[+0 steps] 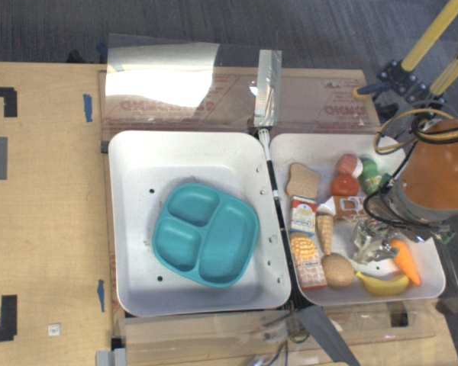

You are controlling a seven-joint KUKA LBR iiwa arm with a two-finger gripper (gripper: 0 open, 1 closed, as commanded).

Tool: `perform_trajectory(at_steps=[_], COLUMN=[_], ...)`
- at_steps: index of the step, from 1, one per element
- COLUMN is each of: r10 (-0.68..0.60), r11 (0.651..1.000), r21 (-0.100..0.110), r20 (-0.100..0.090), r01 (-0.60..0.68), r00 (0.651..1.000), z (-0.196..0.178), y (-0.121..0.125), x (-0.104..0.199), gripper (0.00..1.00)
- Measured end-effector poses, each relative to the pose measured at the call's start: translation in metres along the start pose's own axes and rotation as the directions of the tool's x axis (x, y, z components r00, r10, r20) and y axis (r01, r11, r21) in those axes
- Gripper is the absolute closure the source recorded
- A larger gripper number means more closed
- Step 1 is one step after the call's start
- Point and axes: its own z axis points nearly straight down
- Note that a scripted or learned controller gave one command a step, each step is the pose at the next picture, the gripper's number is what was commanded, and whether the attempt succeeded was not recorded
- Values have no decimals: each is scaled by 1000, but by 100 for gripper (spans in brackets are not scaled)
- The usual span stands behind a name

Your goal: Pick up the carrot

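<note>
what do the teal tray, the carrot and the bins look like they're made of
Tray: likely molded plastic, smooth and slightly matte, with an even teal color and rounded compartments.
Carrot: probably toy plastic, going by its uniform bright orange and smooth surface; it could also be rubber.
Bins: white, seemingly thin formed plastic or coated metal, with rounded corners, a soft sheen and small holes in the floor.

Left bin [130, 204]: teal divided plate [206, 235]. Right bin [435, 280]: bread slice [302, 180], carton [303, 218], corn cob [324, 233], potato [338, 270], banana [383, 283] (near edge), tomato [346, 183]. All on tan desk [46, 204].
</note>
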Motion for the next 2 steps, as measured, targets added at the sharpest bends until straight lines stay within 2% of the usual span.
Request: perform_trajectory(at_steps=[1, 2], r10=[-23, -310], r11=[1000, 951], r21=[-1, 8], r20=[-4, -5], r01=[23, 310], r00=[1000, 951], z=[0, 1], y=[-22, 4], x=[64, 33], gripper=[100, 100])
